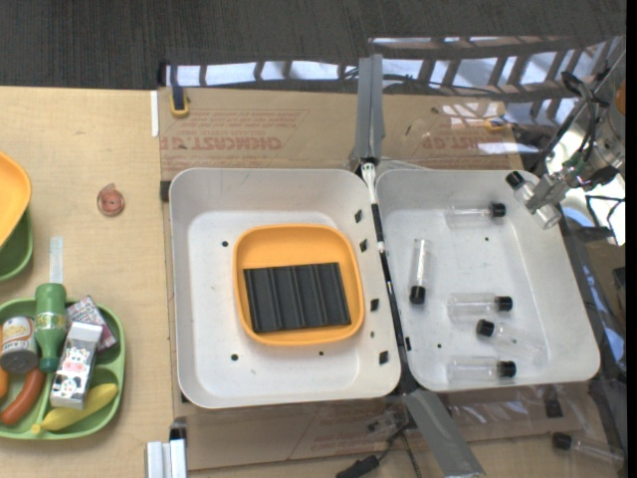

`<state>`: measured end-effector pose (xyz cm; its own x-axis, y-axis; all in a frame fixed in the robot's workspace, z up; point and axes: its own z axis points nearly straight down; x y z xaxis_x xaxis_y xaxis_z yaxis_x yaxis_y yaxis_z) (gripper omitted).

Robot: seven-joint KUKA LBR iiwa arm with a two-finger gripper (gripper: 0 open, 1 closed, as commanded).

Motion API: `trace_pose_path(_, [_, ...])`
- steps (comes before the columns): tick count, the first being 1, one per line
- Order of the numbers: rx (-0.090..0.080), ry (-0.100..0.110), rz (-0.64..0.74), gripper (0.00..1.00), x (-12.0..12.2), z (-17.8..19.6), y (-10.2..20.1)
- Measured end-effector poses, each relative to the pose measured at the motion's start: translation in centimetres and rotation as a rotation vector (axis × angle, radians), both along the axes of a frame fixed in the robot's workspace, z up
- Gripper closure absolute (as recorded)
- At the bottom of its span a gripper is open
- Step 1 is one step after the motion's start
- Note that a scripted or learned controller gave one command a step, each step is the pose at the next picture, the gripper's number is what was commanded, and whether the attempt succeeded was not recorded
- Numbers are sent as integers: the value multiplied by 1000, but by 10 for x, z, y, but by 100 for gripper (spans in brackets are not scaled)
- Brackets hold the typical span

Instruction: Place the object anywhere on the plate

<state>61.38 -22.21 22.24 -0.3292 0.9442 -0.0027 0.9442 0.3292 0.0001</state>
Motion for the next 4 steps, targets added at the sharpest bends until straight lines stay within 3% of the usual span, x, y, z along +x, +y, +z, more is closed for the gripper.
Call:
trace_pose_path(1, [0,0,134,100,46,90,0])
trace_pose_path(2, [0,0,344,100,46,189,0])
trace_pose_path(3, [2,2,668,100,-41,72,0])
trace_pose_path(4, [-1,-1,742,100,24,140,16])
